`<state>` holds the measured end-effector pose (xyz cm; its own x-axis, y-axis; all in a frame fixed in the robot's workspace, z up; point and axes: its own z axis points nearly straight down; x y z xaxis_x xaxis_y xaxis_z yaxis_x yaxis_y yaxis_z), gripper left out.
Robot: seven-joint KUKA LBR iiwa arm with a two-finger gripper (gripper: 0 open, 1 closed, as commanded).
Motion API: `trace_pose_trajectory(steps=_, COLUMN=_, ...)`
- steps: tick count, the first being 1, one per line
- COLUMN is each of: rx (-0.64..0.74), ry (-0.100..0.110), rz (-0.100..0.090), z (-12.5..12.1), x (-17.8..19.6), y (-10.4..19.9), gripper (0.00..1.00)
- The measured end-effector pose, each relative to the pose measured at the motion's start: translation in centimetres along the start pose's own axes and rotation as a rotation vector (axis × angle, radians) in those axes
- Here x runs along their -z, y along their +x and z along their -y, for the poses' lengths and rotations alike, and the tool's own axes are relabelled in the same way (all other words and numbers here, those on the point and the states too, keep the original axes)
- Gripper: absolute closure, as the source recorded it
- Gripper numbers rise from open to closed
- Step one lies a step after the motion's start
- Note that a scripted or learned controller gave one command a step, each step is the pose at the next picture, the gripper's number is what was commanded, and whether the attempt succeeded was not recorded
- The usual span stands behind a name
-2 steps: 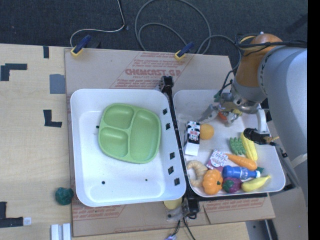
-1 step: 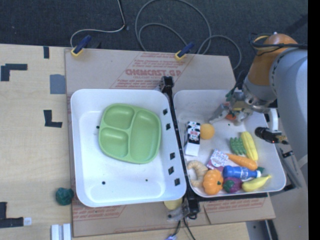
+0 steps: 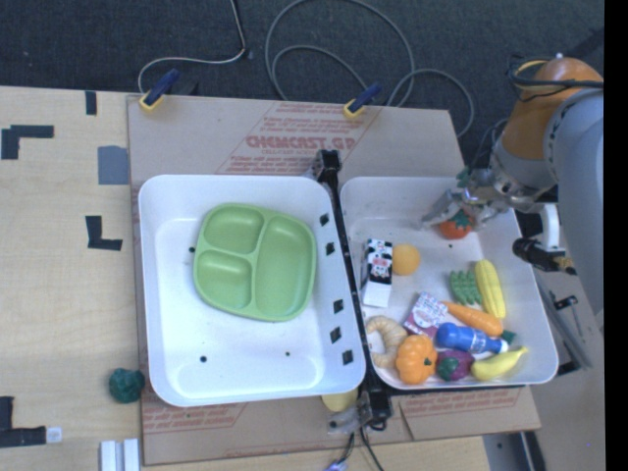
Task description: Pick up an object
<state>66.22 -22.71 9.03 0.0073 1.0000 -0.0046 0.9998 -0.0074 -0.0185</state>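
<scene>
My gripper [image 3: 457, 208] hangs low over the far part of the right bin [image 3: 392, 202], at the end of the grey arm with its orange band [image 3: 535, 126]. A small red toy [image 3: 454, 230] lies right under it, partly covered by it; whether they touch is unclear. Nearer in the same bin lie a black-and-white carton [image 3: 378, 260], a yellow ball [image 3: 406, 259], a green vegetable [image 3: 463, 287], a yellow corn cob [image 3: 490, 287], a carrot [image 3: 475, 317], a blue bottle [image 3: 469, 339], an orange pumpkin [image 3: 415, 358] and a banana [image 3: 497, 363].
The left bin [image 3: 167, 263] holds a green divided plate [image 3: 255, 261]. A black divider [image 3: 339, 253] runs between the bins. A teal lump [image 3: 125, 385] sits on the bench at the front left. Cables [image 3: 334, 27] loop behind the bins.
</scene>
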Motion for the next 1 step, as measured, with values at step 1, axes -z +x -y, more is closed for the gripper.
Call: trace_pose_trajectory(steps=1, rx=0.009, ry=-0.017, rz=-0.001, z=-0.57, x=1.34, y=0.63, gripper=1.0)
